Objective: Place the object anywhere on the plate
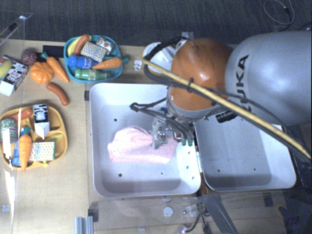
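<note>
The arm [253, 77] reaches in from the right and hangs over the left bin [105, 179], its orange band sitting above the bin's upper right part. Below the band, the tool [165, 136] points down over the right edge of a pale pink plate [131, 145] that lies flat on the bin floor, a little right of the bin's middle. Whether the tool is spread, pressed together or pinching anything cannot be told; the metal parts blur together there, and no object can be made out between them or on the plate. The right bin [248, 165] sits just beside the left one, their rims touching. On the worktop [73, 126] to the left stand a blue bowl [92, 74] of toy food near the left bin's top corner, a yellow bowl [56, 152] with more toy food, and a loose small pumpkin [40, 73], carrot [58, 68] and sausage [58, 94] between them.
</note>
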You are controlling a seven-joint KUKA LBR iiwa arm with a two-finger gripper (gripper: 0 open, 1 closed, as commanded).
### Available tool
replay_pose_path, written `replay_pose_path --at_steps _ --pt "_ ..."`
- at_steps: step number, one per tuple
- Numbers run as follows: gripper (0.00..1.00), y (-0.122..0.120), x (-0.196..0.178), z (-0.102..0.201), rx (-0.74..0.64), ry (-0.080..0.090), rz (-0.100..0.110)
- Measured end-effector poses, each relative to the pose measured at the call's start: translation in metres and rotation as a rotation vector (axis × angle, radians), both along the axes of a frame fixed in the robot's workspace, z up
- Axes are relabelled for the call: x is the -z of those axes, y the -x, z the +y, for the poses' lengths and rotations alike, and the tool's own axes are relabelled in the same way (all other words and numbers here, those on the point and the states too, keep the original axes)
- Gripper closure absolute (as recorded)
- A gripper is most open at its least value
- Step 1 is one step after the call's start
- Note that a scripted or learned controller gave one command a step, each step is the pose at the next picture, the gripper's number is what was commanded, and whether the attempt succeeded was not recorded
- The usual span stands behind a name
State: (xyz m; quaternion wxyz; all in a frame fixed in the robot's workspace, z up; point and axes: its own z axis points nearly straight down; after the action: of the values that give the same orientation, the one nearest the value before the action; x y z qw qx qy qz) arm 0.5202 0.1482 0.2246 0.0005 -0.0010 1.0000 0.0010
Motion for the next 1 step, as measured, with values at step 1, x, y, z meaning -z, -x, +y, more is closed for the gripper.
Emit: replay_pose_path --at_steps 1 --pt "1.0 0.0071 0.0013 0.0513 -0.002 0.0 -0.001"
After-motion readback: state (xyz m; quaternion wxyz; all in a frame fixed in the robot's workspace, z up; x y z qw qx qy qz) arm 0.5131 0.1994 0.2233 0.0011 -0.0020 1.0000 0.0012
